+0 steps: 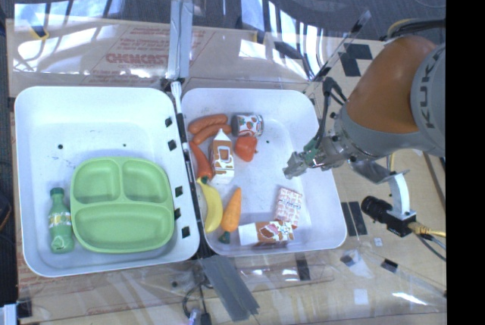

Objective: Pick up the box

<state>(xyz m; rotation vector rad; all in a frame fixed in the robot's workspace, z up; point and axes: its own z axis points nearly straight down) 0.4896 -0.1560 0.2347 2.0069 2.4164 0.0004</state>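
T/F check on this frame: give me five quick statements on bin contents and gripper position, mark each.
1. The green divided plate lies in the left bin. True.
2. The green bottle stands in the right bin. False: it lies in the left bin, beside the plate.
3. The gripper hangs over the right bin's right side, above the boxes. True.
4. The gripper holds the box. False: that box lies on the bin floor, apart from the gripper.
5. The banana and carrot lie side by side in the right bin. True.
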